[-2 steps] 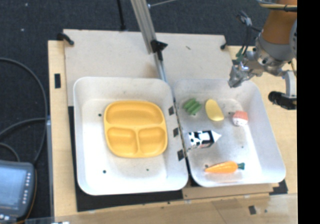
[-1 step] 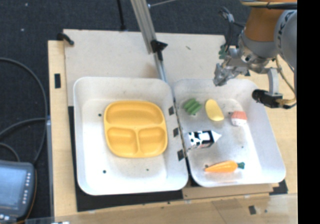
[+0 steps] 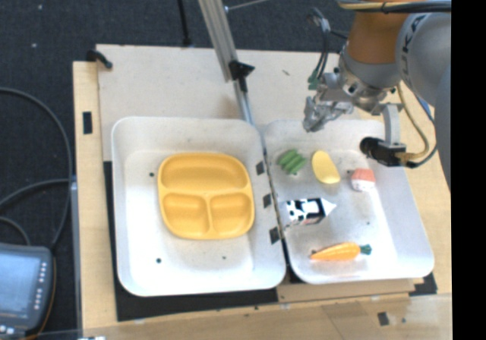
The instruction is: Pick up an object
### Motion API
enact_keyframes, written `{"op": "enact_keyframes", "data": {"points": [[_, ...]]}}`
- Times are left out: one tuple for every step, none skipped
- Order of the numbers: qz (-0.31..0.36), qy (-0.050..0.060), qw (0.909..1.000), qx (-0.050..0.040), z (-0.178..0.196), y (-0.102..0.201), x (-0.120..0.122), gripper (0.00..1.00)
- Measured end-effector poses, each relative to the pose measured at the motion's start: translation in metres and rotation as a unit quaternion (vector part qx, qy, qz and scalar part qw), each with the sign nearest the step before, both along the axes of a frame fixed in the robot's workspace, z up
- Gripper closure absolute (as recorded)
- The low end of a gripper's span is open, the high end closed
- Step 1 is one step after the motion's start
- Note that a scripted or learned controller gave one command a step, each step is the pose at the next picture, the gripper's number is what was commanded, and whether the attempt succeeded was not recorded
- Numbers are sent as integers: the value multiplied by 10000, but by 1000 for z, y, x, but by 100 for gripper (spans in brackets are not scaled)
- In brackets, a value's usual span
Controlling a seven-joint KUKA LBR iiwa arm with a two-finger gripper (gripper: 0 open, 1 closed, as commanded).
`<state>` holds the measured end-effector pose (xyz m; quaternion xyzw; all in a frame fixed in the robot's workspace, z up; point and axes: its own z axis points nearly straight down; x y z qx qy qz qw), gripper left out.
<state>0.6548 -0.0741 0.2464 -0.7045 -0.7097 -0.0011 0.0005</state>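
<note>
The gripper hangs over the right bin's far edge; whether it's clenched, I cannot tell. Nearest below it, towards the bin's far left corner, lie a green object and a yellow object.

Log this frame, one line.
claw above right bin's back edge | holding nothing | carrot, banana in right bin | yellow tray left bin
</note>
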Motion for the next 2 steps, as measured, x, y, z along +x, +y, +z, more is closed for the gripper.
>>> {"op": "enact_keyframes", "data": {"points": [[-2,8,10000,-4,-3,55,-21,100],[1,7,10000,-4,-12,113,-29,100]]}}
